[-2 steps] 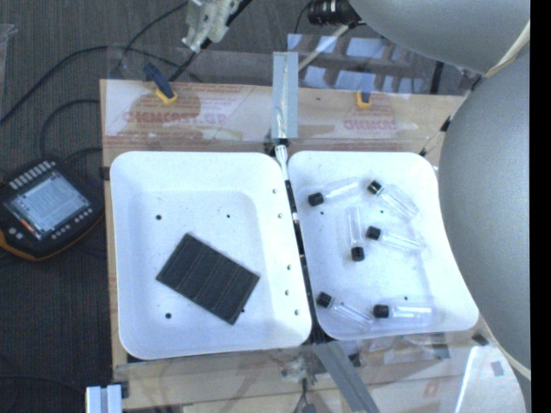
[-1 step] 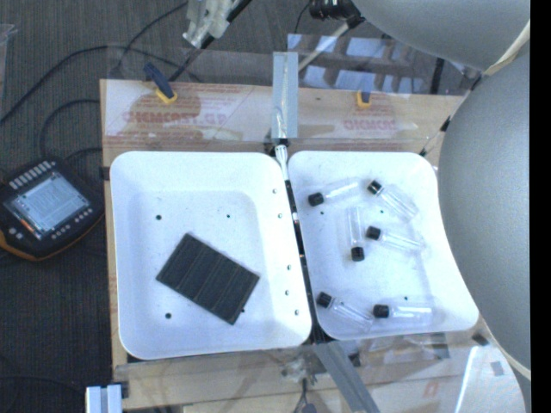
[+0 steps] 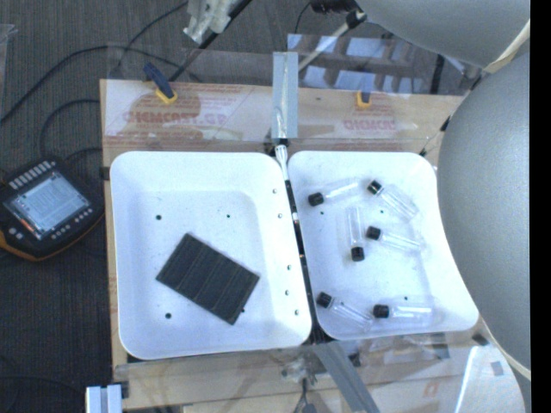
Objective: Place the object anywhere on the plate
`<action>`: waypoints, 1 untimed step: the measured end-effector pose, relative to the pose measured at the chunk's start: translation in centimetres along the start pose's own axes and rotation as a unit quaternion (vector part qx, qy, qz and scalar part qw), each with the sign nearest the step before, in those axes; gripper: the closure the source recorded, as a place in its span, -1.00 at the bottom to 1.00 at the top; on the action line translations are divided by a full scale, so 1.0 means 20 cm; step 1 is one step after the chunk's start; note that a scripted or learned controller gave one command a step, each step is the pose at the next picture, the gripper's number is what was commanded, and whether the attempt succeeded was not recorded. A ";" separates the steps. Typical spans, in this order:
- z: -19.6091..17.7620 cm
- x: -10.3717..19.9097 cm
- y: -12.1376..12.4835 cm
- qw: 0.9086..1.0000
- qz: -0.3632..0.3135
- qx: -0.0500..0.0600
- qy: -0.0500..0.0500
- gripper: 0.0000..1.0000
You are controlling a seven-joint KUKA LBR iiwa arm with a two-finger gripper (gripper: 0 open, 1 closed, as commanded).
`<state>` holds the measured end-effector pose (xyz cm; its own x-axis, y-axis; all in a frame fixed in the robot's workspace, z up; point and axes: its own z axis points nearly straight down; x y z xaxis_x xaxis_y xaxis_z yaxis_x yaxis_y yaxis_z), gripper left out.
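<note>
Nearest the camera, along the bottom edge, the worktop [image 3: 207, 370] shows its front lip and some metal brackets. Just above, the left bin [image 3: 138, 188] carries the plate [image 3: 207, 278], a dark ribbed rectangle lying flat and turned at a slant, toward seven o'clock of that bin's floor. Nothing rests on it.

Across the divider, the right bin [image 3: 430, 188] holds six clear vials with black caps, all lying down. Two sit at the near side: one at seven o'clock [image 3: 337, 309] and one at five o'clock [image 3: 401, 311]. Two lie mid-bin, one standing along the twelve-to-six line [image 3: 355, 234] and one [image 3: 392, 238] just beside it. The far pair lies at eleven o'clock [image 3: 334, 193] and one o'clock [image 3: 392, 197]. Any of these could be the object; which one is meant cannot be told.

The arm [image 3: 495, 222] bulks grey along the three o'clock side, high over the right bin's rim. As for the claw, I cannot tell whether it is wide or narrow.

By my reading the task has barely begun: no vial is lifted, none is across the divider. Picking, carrying leftward and setting down on the plate all remain.

Farther back, a pendant [image 3: 43, 206] lies on the floor at nine o'clock.
</note>
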<state>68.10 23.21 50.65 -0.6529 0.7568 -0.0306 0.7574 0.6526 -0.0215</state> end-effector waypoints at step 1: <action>-0.04 0.00 0.01 1.000 0.000 0.001 -0.002 1.00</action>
<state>68.21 23.32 51.41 -0.6530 0.7566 -0.0340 0.7574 0.6525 -0.0235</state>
